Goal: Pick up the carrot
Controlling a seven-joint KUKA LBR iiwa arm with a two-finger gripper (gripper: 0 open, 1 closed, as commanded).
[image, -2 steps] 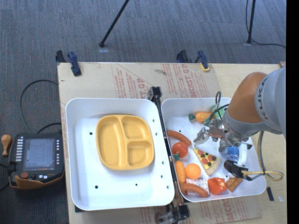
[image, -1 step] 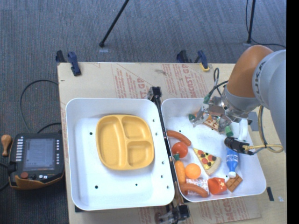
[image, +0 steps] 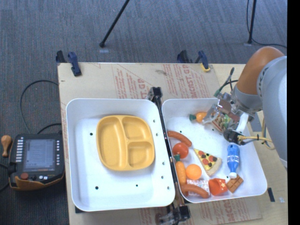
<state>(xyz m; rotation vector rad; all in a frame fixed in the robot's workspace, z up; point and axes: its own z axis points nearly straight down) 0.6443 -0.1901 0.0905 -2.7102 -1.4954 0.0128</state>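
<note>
I reach in from the right over the right bin (image: 260, 172), my orange band and grey wrist hanging above its far right corner; my claw (image: 219, 117) sits low over the far part of that bin, and whether it is spread or pressed together I cannot tell, for cables and dark fittings crowd around it. Just beside my claw, on its left, lies a small orange piece with a green end (image: 198, 117); I cannot tell whether I touch it.

The carrot (image: 181, 170) lies well apart from my claw, at the near left of the same bin, running lengthwise along the wall that divides the two bins; it points away from me toward the near edge. A red tomato (image: 181, 149) sits just beyond its far end, and an orange ball (image: 193, 172) rests just beside it on the right; a sausage (image: 179, 137) lies further back, and another sausage (image: 197, 189) lies near the carrot's near end. Between the carrot and my claw lies a pizza slice (image: 207, 160); a blue bottle (image: 233, 159) stands to the right of that.

In the left bin (image: 77, 172) rests a yellow divided plate (image: 125, 141).
</note>
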